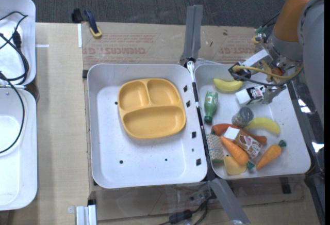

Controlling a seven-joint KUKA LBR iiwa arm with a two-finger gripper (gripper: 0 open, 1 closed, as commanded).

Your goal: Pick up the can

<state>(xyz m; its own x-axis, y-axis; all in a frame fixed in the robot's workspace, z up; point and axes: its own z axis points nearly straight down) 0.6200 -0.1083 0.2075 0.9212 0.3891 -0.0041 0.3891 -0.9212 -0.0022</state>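
Can (pixel 243 115) lay in right bin (pixel 299 159), between green bottle (pixel 210 106) and banana (pixel 264 125); gripper (pixel 268 93) hovered nearby, finger state indiscernible.

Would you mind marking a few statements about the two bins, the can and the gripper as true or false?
1. The yellow divided plate lies in the left bin. True.
2. The can sits on the plate. False: it lies in the right bin, among the toy food.
3. The gripper is over the right bin. True.
4. The green bottle lies in the left bin. False: it is in the right bin, near the divider.
5. Two bananas lie in the right bin, one above the can and one to its right. True.
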